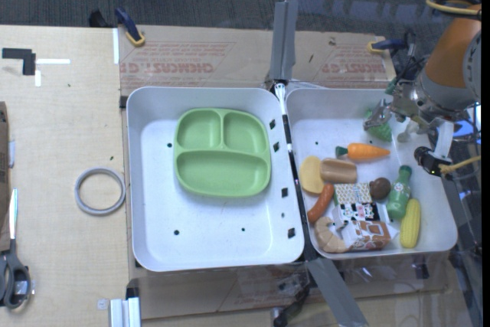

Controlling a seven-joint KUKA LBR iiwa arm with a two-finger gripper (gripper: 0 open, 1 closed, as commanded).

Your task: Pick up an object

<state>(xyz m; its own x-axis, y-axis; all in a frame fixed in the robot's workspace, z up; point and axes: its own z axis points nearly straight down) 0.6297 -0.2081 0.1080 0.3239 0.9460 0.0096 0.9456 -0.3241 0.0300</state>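
The right bin (306, 107) holds several toy foods: an orange carrot (368, 152), a yellow slice (310, 174), a brown bun (338, 170), a red sausage (321, 203), a brown ball (380, 186), a green bottle (399, 194), a yellow corn cob (411, 223) and a patterned box (358, 203). My gripper (390, 119) hangs over the bin's far right corner, above the carrot. A small green object (376, 123) sits right at its tip; whether it is held or just lying there is unclear.
The left bin (149, 226) carries a green divided plate (223, 152). On the bench to the left lie a tape ring (99, 190) and scissors (14, 277). A grey post (284, 42) stands at the back between the bins.
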